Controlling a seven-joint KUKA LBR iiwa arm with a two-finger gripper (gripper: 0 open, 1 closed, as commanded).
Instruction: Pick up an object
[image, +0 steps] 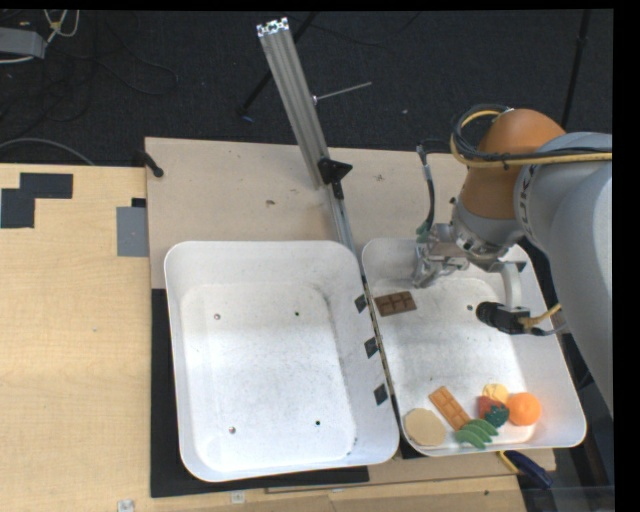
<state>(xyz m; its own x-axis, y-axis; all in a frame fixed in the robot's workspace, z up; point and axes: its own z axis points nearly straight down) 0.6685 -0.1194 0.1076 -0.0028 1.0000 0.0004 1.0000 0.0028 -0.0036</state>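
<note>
Arm: I see the grey KUKA arm with its orange band (510, 150) reaching in from the right, its wrist above the far end of the right bin.
Gripper: the two-finger metal gripper (428, 272) hangs low over the far left part of the right bin; I cannot tell how it is set, because it is small and blurred against the white floor.
Held object: I see nothing between its tips.
Right bin: the shallow white plastic bin on the right (560, 400) holds every loose object I can see.
Nearest object: a flat dark brown rectangular bar, like a chocolate slab (394, 303), lies on the bin floor just beside the gripper, nearer to me and slightly left, close to the bin's left wall.
Near corner cluster: a round pale beige disc (426, 428), a flat tan wafer-like rectangle (449, 407), a green bumpy toy vegetable (480, 430), a small red and yellow piece (492, 398) and a round orange ball-shaped fruit (522, 408) sit bunched together, well apart from the gripper.
Left bin: the larger shallow white bin on the left (190, 300) sits touching the right bin along their shared edge.
Behind the bins: a slanted silver aluminium post (300, 110) rises from the beige bench board (230, 190).
</note>
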